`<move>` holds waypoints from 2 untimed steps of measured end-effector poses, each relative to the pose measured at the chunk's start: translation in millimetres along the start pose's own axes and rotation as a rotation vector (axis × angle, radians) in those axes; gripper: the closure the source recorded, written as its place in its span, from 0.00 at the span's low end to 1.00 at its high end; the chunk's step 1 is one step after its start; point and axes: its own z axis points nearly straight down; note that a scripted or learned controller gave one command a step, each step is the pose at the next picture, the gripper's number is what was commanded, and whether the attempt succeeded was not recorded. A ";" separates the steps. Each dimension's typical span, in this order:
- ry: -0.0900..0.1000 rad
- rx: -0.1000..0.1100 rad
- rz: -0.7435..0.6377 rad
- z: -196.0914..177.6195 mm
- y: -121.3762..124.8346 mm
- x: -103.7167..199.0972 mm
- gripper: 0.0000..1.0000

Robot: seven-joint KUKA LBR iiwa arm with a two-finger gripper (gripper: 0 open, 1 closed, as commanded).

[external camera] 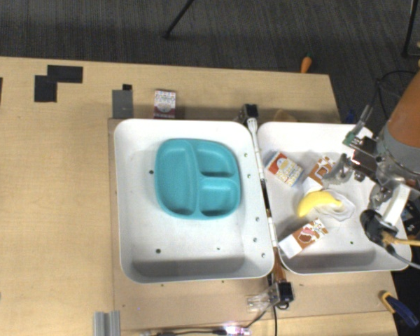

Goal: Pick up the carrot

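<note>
light wooden bench [56,222] on dark grey carpet floor [91,12]. two shallow white bins: left bin [136,257] holds one teal split plate [196,177]; right bin [350,257] holds one yellow banana [318,203], three small food boxes [285,168]. grey gripper [344,168] over right bin, open or closed: cannot tell. carrot's place: cannot tell.

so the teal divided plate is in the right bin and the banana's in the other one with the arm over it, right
Not quite: the camera view shows the teal divided plate in the left bin. The banana lies in the other bin, with the arm over that bin's right side.
</note>
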 end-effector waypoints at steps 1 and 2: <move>0.000 0.007 0.435 46.3 -34.3 53.3 0.00; -0.003 0.010 0.581 86.9 -40.3 60.8 0.00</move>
